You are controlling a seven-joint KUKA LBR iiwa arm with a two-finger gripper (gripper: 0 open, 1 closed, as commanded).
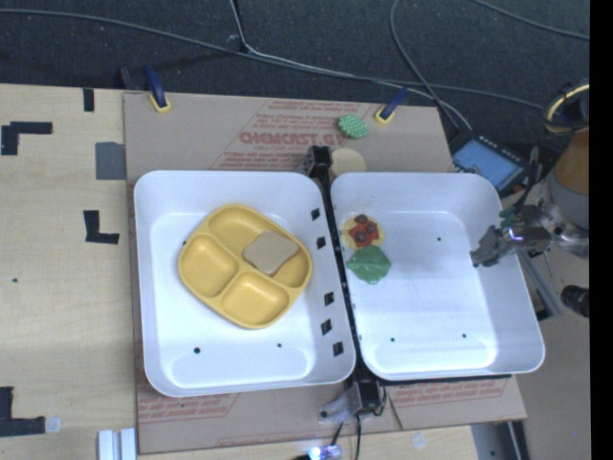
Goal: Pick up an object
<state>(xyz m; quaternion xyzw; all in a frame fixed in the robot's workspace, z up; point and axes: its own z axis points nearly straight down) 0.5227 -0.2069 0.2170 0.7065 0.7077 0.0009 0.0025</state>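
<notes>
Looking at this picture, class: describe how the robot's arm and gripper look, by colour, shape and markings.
At the right edge, the arm shows a rounded grey body with an orange band above the wrist. The gripper is small, dark and metallic, blurred here. Thin dark cables run near the wrist.

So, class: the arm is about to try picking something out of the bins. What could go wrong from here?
1. The claw sits at the right bin's right rim, so it might clip that rim on the way in.
2. The green piece and the red-and-yellow piece touch beside the divider; a grasp may nudge both or hit the wall.
3. The tan slice lies flat in the yellow tray, so it may be hard to grip.
</notes>
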